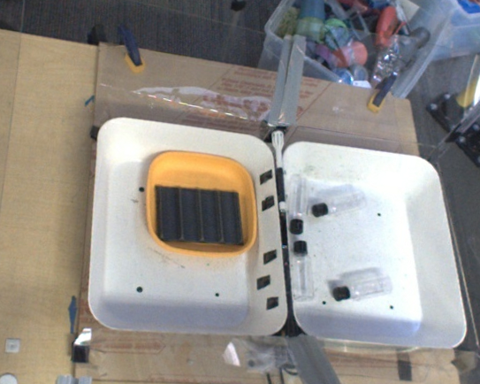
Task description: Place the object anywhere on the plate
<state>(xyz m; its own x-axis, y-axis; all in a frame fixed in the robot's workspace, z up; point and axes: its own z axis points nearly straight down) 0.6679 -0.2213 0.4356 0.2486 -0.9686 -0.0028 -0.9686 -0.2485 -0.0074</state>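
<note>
A pale wooden desk (16, 198) carried two shallow white bins side by side, their inner walls touching down the middle. The left bin (107, 274) held an orange plate (204, 165), squarish with rounded corners, which sat toward the bin's far half. On the plate lay a black ribbed slab (199, 216), flat, with its grooves running front to back; it rested wholly within the plate's rim and covered most of the plate's floor. The right bin (409, 257) held a few small clear vials with black caps: one (335, 201) near its far left corner, one (360, 285) toward the near side, and another (296, 235) lying along the left wall. Beyond the bins stood a clear tub (354, 25) of mixed coloured items. Whether the pincer was spread or pressed together could not be told.
</note>
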